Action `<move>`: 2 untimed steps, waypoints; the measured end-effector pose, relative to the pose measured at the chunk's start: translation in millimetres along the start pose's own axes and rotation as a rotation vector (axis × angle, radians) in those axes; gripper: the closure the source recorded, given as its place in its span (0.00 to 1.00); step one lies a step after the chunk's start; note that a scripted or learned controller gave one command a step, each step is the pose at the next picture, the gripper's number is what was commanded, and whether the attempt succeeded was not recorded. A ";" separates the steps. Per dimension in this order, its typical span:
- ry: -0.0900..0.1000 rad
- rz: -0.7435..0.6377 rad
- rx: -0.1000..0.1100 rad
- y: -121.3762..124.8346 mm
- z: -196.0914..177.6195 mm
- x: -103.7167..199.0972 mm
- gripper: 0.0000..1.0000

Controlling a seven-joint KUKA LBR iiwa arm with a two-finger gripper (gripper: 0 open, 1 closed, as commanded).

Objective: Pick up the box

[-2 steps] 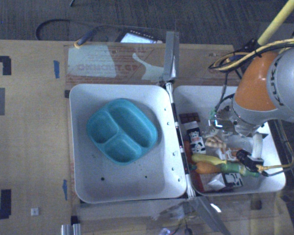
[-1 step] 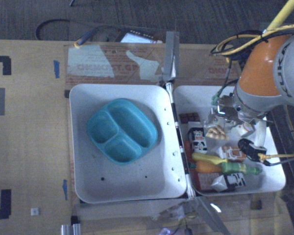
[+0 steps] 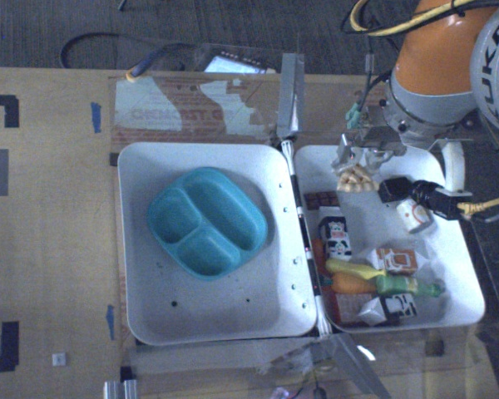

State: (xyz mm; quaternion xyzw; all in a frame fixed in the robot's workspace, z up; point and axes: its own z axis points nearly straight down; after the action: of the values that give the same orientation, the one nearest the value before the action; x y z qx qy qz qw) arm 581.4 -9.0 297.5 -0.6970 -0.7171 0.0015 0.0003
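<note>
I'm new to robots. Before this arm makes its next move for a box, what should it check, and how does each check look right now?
1. Target in sight: ok; a small box lies in the right bin.
2. Gripper over that bin: ok, near its far edge.
3. Gripper above the box: not ok; the box lies nearer the camera.
4. Box free of neighbours: not ok; a carrot and other items crowd it.
5. Teal divided plate out of the way: ok, left bin.

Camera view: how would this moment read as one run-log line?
gripper: over right white bin, far end, above tan object | small orange-and-white box: lying in bin, untouched | teal divided plate: left white bin
</note>
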 end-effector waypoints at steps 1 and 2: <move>-0.001 -0.020 -0.001 45.3 -63.1 40.0 1.00; -0.001 -0.011 -0.001 76.6 -49.6 105.3 1.00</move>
State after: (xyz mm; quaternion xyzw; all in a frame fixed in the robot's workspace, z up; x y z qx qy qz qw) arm 655.1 98.5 346.6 -0.6928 -0.7211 0.0014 -0.0003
